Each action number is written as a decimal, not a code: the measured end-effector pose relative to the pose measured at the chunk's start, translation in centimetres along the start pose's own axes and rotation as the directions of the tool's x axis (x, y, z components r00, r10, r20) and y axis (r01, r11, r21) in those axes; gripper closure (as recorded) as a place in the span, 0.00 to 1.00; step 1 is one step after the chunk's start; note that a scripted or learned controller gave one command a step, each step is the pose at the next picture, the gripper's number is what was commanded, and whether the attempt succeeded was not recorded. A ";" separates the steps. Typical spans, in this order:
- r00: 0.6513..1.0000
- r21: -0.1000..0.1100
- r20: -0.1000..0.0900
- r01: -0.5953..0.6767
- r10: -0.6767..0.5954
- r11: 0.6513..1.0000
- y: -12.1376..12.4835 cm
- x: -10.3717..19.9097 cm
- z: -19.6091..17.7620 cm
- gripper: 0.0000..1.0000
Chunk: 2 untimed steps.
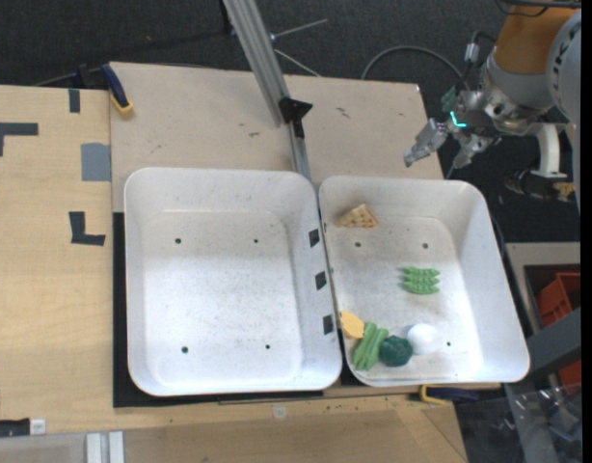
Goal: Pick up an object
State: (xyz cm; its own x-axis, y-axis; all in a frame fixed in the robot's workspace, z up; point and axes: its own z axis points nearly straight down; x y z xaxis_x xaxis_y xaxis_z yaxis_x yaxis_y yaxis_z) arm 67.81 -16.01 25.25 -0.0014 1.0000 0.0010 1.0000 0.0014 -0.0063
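Several small objects are lying in the right bin (489,258), well apart from me: a tan wedge (357,218) near the far wall, a green ridged piece (420,280) in the middle, and at the near wall a yellow piece (351,325), a green bundle (369,345), a dark green ball (395,351) and a white ball (422,336). My gripper (448,148) is hanging beyond the far right corner of this bin, fingers spread apart and holding nothing. The left bin (142,258) is sitting beside it.

Fixed overhead camera, slanted down, both bins (315,201)
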 end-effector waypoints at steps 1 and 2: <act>1.000 -0.004 0.002 0.001 -0.001 1.000 0.1 0.0 -0.3 0.00; 1.000 0.000 0.002 0.001 -0.001 1.000 0.2 0.4 4.1 0.00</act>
